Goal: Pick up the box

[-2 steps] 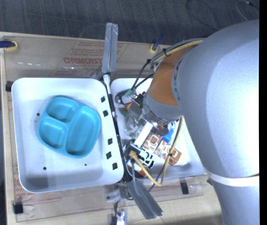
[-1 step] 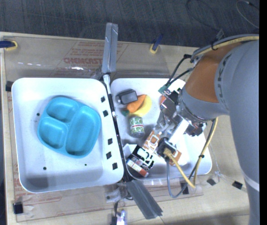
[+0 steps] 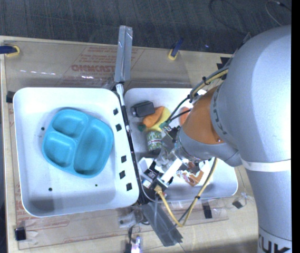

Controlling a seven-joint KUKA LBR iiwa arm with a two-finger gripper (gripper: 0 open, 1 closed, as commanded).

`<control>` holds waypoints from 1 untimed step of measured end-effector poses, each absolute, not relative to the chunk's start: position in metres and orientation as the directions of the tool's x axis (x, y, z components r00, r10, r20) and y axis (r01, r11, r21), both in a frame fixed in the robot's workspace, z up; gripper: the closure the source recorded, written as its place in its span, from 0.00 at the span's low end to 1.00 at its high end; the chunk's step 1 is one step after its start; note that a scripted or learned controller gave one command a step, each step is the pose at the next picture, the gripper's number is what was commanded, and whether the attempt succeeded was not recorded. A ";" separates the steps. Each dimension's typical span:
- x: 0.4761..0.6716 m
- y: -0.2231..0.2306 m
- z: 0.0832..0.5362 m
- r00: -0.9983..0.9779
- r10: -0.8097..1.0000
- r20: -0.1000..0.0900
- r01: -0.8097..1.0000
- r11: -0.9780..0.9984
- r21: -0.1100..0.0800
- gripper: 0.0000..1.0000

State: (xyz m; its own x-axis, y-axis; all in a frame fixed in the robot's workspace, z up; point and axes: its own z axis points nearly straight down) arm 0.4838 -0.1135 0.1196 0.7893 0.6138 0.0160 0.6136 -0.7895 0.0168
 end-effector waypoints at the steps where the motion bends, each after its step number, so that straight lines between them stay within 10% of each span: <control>1: 0.495 -0.107 0.108 0.796 0.605 0.016 0.604 -0.796 0.024 1.00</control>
